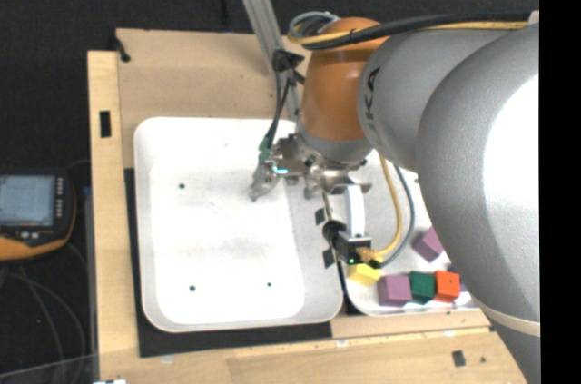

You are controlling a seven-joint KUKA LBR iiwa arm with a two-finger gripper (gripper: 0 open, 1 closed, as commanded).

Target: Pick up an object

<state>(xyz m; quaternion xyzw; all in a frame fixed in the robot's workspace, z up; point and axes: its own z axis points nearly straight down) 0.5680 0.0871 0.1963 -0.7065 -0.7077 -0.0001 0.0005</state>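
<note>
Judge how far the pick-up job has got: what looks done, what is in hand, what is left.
Done: the arm has reached in over the bins. In hand: the gripper hangs above the left bin, with nothing seen in it. Left: the whole pick. The blocks, purple, green, orange and yellow, lie in the right bin.

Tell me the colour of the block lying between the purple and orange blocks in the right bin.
Green block, seen in the camera view.

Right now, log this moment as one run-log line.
arm: over seam between bins | gripper: low over left bin, nothing visibly held | blocks: in right bin | pick: not done
</note>
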